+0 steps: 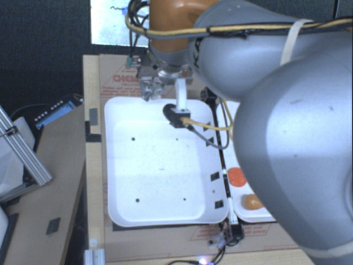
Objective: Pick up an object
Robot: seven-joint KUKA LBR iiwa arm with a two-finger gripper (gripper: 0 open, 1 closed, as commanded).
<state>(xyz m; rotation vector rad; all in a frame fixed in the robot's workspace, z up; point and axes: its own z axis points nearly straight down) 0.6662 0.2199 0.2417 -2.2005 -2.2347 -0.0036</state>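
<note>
Candidates were an orange disc (236,176) and amber lump (252,202) in the right bin (259,217), both probably light, slick, best pinched across; gripper (152,90) hung beyond that bin, state untellable.

I see a robot lab: white bins (118,148) on a cardboard bench (94,81), metal rails (25,156) at the left.

A flat round orange-red disc (236,177) and a smaller rounded amber-orange lump (252,202) lie close together but apart in the shallow white right-hand bin (259,216), near its left wall, the lump nearer the camera, both partly bordered by the grey arm.
</note>
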